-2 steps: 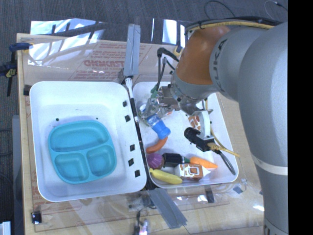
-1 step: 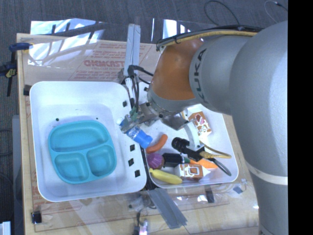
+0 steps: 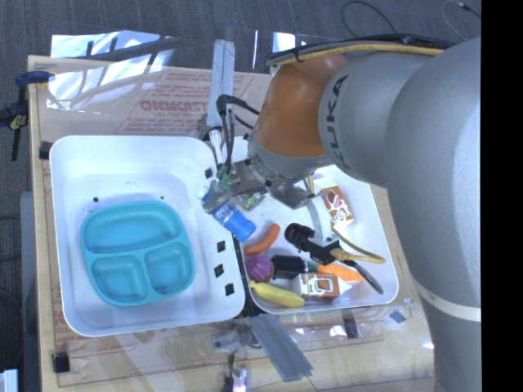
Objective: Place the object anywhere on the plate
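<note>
Now | bench (image 3: pixel 122 345): wood, clear sheeting | floor: dark carpet | plate (image 3: pixel 137 251) in left bin (image 3: pixel 65 170) | fingers (image 3: pixel 231 188): state unclear

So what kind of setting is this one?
Probably a robotics lab pick-and-place bench: a KUKA arm over two white bins, one holding a blue divided plate, the other toy food like a banana.

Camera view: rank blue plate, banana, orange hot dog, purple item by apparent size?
1. blue plate, by far the largest.
2. banana.
3. orange hot dog, close to the banana, so that order is unsure.
4. purple item, partly hidden by neighbours.
</note>
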Controlling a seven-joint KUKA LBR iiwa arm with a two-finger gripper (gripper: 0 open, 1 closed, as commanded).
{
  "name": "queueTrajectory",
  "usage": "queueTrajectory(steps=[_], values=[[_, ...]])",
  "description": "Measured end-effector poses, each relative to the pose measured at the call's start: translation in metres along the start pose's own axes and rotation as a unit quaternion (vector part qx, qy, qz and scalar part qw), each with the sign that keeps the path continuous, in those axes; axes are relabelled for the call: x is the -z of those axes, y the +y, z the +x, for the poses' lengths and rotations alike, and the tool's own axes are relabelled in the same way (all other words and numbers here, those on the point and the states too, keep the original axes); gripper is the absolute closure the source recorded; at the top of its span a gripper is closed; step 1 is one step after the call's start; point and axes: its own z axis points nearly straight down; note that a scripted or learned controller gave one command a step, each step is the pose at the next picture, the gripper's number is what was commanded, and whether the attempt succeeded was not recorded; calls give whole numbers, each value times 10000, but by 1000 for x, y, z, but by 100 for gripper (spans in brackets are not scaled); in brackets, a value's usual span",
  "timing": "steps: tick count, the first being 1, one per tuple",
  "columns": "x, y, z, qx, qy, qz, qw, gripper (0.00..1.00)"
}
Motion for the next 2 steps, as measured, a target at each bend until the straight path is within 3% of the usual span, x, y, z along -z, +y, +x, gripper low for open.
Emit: queueTrajectory(steps=[1, 2], values=[[-19, 43, 57, 118, 0, 13, 9999, 100], [-19, 43, 57, 116, 0, 12, 9999, 0]])
